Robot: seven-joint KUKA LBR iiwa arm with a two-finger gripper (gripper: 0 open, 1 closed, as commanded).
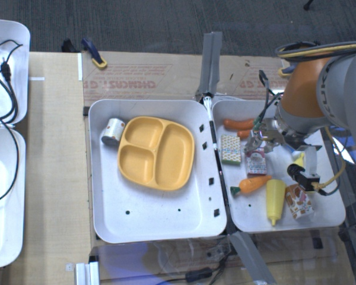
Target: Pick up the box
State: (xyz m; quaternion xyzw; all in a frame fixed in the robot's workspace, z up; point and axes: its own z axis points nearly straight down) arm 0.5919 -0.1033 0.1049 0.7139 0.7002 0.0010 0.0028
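Front edge: right bin (338, 218) holds a yellow bottle (275, 199) lying lengthwise and a small carton (299, 202) just beside it, nearest the lower rim.
Carrot: orange carrot (253, 184) lies left of the bottle, tip toward the divider between the bins.
Box: pink-and-white box (256, 162) lies flat in the right bin's middle, just above the carrot and right of a green-and-white sponge (230, 148); I take this for the task's thing.
Gripper: gripper (258, 142) hangs over the box's upper end, reaching in from the right, wrist tilted down toward it.
Hand state: cannot tell; the tips blur into the box's top edge and the clutter around it.
Hold: nothing shows clearly between the tips, so no grasp can be claimed.
Sausage: red sausage (239, 124) lies near the bin's top wall, just above the gripper.
Left bin: left bin (104, 215) carries a yellow divided plate (156, 153) with a small can (113, 131) touching its upper left rim; well apart from the work.
Why so placed: the arm's steep approach suits a flat box crowded by neighbours, leaving only top access.
Risk: sponge and carrot sit close; a wide closing could catch either.
Stage: likely descent or closing on the box, lift not yet done.
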